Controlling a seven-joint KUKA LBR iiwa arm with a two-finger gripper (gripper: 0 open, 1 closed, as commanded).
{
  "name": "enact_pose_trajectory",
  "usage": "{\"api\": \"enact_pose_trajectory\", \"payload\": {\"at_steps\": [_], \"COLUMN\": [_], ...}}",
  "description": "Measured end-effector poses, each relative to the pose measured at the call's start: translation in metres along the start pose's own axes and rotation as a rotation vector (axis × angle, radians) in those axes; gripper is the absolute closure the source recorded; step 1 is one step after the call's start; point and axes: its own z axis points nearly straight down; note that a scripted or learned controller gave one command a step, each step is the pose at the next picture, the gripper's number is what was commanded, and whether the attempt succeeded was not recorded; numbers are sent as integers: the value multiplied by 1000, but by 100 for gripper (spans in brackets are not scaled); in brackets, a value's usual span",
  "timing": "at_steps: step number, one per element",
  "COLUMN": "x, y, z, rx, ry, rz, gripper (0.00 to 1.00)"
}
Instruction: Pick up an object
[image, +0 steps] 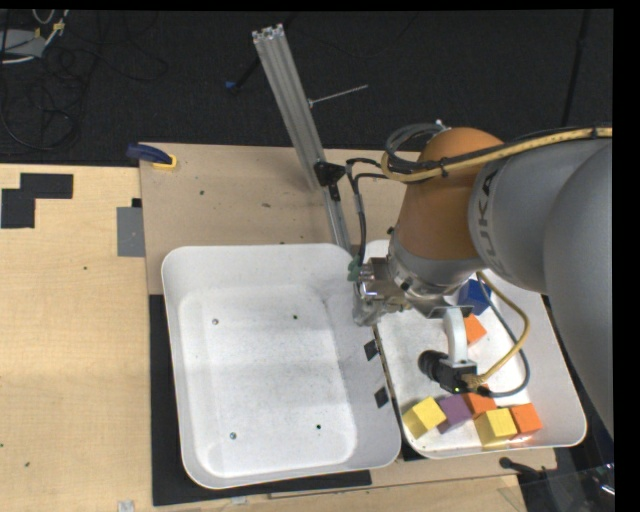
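My gripper (373, 298) hangs under the grey and orange wrist at the left wall of the right bin (565, 425), close to the divide between the two bins. Several small blocks lie in the near part of that bin: a yellow block (424, 415), a purple block (456, 410), an orange block (481, 403), a second yellow block (495, 427) and a second orange block (526, 418). A blue thing (479, 294) and an orange piece (474, 329) lie further back, partly hidden by the arm. Nothing shows between the gripper's parts.
The left bin (185, 265) lies beside the right one, its floor showing a few dark specks. A slanted aluminium post (296, 120) rises behind the bins. A blue and yellow clamp (151, 155) sits at the bench's far left corner.
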Motion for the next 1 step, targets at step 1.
{"api": "enact_pose_trajectory", "payload": {"at_steps": [1], "x": [48], "y": [-3], "z": [-7], "rx": [-2], "ry": [0], "rz": [0], "gripper": [100]}}
